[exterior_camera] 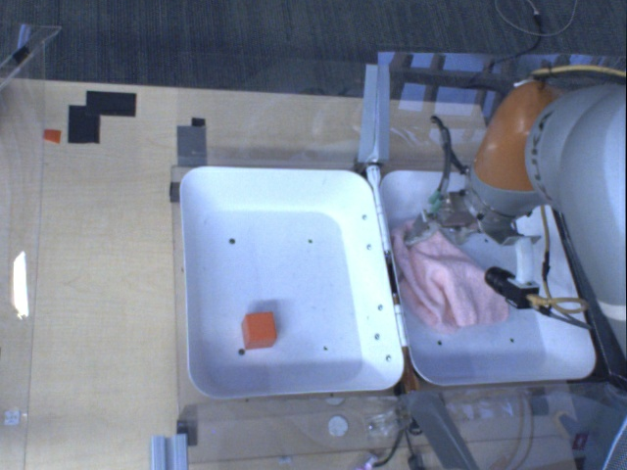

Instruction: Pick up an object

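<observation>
Over the right bin (549, 360), the gripper (438, 219) touches a pink cloth (449, 282) — grip unclear; an orange block (260, 330) sits in the left bin (211, 262).

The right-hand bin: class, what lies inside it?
A crumpled pink cloth lies inside the right bin, towards its left wall. The arm hangs over the bin's far part, covering the floor there, and whatever might sit beneath the cloth is hidden.
</observation>
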You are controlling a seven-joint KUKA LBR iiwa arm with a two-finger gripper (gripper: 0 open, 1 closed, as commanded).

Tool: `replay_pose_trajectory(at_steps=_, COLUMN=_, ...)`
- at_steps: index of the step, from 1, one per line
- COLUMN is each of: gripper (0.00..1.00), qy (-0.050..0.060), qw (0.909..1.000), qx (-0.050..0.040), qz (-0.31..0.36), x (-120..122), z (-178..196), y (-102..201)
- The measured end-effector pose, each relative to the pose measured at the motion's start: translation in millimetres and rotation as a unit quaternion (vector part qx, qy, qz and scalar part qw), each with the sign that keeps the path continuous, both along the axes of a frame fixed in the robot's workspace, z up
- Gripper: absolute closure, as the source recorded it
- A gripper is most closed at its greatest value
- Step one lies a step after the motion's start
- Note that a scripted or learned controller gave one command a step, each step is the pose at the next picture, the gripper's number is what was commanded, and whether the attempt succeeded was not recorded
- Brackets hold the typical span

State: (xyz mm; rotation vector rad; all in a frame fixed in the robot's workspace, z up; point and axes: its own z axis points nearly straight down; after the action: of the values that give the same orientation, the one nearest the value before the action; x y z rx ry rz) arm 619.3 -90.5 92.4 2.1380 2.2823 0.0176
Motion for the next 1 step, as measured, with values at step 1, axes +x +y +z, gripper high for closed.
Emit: replay_pose_trajectory(at_steps=1, gripper=0.0, qy=-0.001, qw=0.9973, qx=-0.0009, qz=0.074, x=-4.5, z=0.4, y=-10.6)
